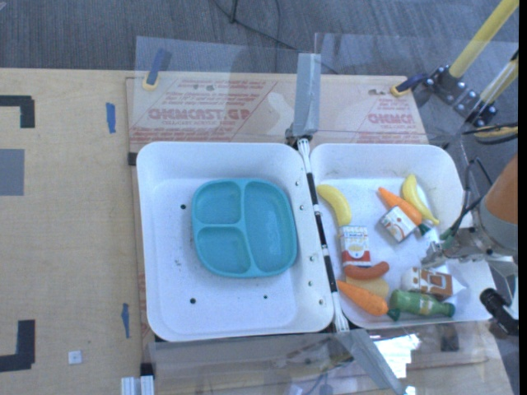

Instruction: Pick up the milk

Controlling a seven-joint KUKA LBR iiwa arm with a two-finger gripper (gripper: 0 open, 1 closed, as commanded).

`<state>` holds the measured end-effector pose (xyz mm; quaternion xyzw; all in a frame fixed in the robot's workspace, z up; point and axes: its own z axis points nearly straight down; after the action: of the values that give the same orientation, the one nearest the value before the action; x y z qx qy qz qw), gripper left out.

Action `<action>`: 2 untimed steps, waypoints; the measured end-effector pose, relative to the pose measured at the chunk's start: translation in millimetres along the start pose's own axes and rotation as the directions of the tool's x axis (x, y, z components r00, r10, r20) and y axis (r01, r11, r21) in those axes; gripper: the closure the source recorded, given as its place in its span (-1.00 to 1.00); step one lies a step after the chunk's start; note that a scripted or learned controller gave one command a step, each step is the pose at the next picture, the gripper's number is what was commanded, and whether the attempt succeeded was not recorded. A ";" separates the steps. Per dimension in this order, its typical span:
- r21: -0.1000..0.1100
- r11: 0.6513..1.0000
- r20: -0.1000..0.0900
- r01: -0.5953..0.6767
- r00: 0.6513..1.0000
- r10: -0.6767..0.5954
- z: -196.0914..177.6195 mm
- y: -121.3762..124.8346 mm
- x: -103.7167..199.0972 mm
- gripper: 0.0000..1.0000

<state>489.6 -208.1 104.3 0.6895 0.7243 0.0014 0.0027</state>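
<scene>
The milk (356, 243) is a small white carton with red print. It lies flat in the left half of the right bin (445, 161), between a banana (334, 204) and a red sausage (365, 270). My gripper (435, 255) hangs low at the right side of the same bin, just above an orange-brown carton (430, 282) and well to the right of the milk. The gripper is apart from the milk, and the milk is unobstructed. The arm's orange band (501, 200) is at the frame's right edge.
The right bin also holds a brown-and-white carton (397, 224), two carrots (399, 204) (362, 298), a second banana (417, 197) and a green bottle (420, 305). In the left bin (165, 220) lies a teal divided plate (244, 226).
</scene>
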 end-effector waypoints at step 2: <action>-0.010 0.997 0.004 0.075 0.997 -0.075 15.2 -5.0 13.6 -1.00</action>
<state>484.0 -194.8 89.1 0.6618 0.7496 0.0036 0.0075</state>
